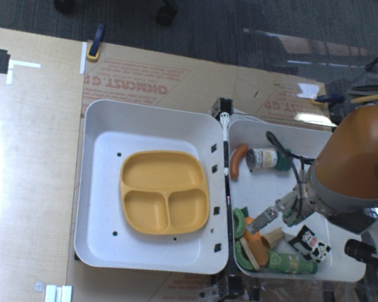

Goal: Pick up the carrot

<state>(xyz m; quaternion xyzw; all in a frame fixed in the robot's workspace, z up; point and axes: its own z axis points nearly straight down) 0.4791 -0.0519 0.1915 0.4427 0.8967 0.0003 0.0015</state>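
Carrot (256, 246) lies in your right bin (339, 273), near its front left corner, among green pieces. Your hand (268, 217) is low over that pile, just above the carrot; you cannot tell how far it is open or whether it grips anything. A yellow tray (165, 192) sits in the left bin (96, 168).

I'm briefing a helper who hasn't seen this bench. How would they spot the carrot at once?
Look in the right bin, at its front-left corner beside the wall shared with the tray's bin. The carrot lies there in a small pile, just below the gripper. It is the stubby orange piece among green items, unlike the slimmer sausage farther back.
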